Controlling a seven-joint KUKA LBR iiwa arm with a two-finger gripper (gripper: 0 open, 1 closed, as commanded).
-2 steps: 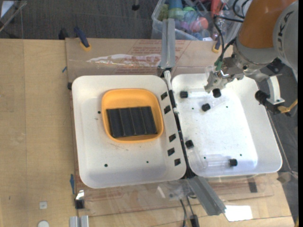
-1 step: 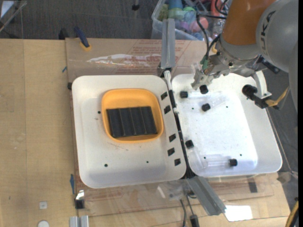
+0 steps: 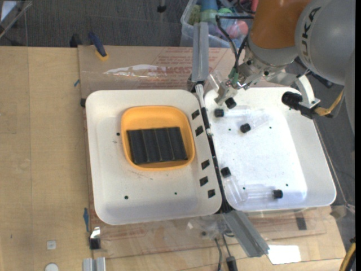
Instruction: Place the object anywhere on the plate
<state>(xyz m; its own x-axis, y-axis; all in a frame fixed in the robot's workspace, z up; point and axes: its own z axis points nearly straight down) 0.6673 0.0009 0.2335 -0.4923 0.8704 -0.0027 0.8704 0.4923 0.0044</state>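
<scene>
A: So what are we looking at? We've got the two white bins side by side on the table (image 3: 39, 151). In the left bin (image 3: 101, 196) there's a yellow plate (image 3: 131, 117), and a dark ribbed block (image 3: 157, 145) is lying flat on the middle of it, well inside the rim.

B: Yep, we see that too. The gripper (image 3: 228, 89) is over at the back left corner of the right bin (image 3: 304, 168), just beside the divider between the bins and well apart from the plate. The grey arm (image 3: 333, 27) with the orange band (image 3: 276, 10) comes in from the upper right.

A: Fingers?

B: We honestly can't tell whether they're apart or together, too small and cluttered there. We do see a few clear little bottles with black caps (image 3: 260, 192) lying in the right bin.
</scene>
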